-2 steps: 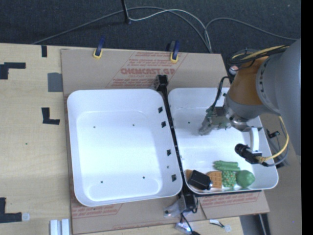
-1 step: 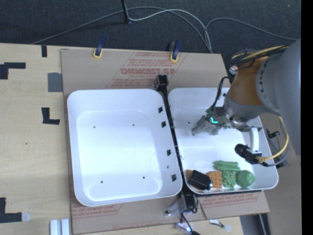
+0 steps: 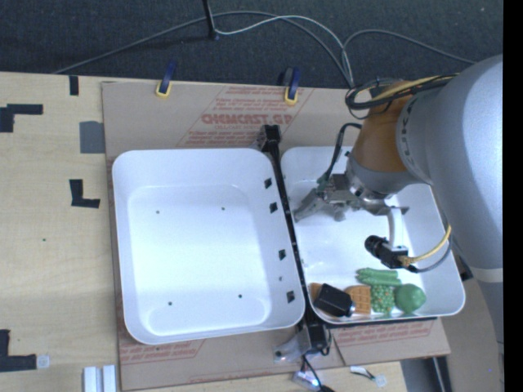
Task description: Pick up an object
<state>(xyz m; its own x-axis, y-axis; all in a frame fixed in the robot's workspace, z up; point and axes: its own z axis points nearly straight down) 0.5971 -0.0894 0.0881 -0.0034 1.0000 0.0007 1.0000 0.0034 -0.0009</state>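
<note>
Two white bins side by side on a cardboard-topped desk (image 3: 245,121) — dark carpet beyond at 12 o'clock. Hand (image 3: 315,205) low in right bin (image 3: 327,243); open or closed, impossible to tell. Objects (image 3: 372,294) clustered at 5 o'clock — untouched.

Setting reads as a robotics lab test cell. A grey industrial arm (image 3: 458,153) with an orange band above the wrist reaches over a wooden bench (image 3: 49,219). Two shallow white bins (image 3: 131,178) sit side by side on a printed cardboard sheet (image 3: 237,121), which is fixed at its far edge by two spring clamps (image 3: 167,80). Black tape marks (image 3: 80,193) are stuck on the bench top. Loose cables (image 3: 270,24) trail over dark carpet (image 3: 98,15) behind the bench.
</note>
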